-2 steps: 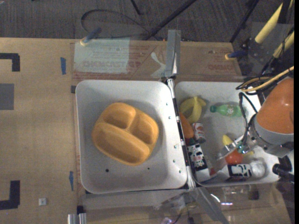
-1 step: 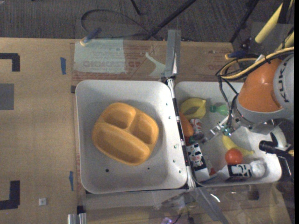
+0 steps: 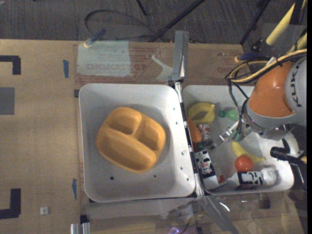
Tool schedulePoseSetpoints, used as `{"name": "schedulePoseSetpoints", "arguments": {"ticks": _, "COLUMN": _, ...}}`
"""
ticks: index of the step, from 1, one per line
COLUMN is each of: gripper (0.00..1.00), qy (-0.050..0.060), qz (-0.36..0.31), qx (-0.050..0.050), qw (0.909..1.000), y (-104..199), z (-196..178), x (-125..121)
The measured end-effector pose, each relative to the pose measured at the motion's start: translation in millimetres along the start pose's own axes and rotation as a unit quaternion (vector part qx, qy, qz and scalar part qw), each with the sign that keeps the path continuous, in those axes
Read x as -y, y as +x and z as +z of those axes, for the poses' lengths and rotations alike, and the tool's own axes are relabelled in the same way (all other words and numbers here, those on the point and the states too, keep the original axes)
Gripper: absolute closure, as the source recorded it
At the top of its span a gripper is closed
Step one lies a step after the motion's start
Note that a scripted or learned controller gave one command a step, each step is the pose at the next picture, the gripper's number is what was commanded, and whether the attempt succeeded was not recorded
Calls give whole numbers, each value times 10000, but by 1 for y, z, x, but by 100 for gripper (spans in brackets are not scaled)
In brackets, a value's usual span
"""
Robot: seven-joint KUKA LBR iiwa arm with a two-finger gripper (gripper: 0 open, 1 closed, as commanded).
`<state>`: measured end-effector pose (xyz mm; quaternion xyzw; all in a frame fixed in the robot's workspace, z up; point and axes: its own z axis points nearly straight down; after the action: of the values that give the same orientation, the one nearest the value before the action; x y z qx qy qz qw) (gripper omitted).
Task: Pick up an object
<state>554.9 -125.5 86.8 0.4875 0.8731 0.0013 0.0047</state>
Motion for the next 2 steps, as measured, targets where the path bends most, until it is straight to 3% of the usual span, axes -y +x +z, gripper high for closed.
{"name": "schedulePoseSetpoints", "arguments": {"ticks": 1, "gripper": 100, "qy": -23, "qz": 4, "qx": 21, "qw": 10000, "y": -1, "z": -11, "x": -1}}
{"name": "schedulePoseSetpoints", "arguments": {"ticks": 2, "gripper": 100, "qy": 20, "qz": 105, "qx": -22, "qw": 9999, "y": 4, "z": -111, "x": -57}}
